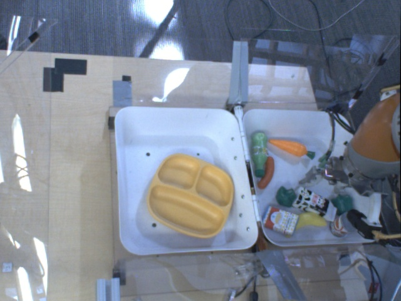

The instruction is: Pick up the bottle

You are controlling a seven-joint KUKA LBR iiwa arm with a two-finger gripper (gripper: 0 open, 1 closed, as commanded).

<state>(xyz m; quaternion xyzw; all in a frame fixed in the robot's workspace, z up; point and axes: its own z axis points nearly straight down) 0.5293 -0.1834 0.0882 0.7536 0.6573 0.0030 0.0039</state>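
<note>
Hovering over the right bin (316, 115), the gripper (321, 171); its grip cannot be told; green bottle (259, 147) apart.

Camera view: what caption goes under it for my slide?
Robot arm reaches over the right bin of toys, green bottle by its left wall; yellow tray in the left bin.

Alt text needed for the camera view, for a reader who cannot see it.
A green bottle lies at the left wall of the right bin, beside a carrot and other toys, with the gripper low over them. The left bin holds a yellow divided plate.
</note>
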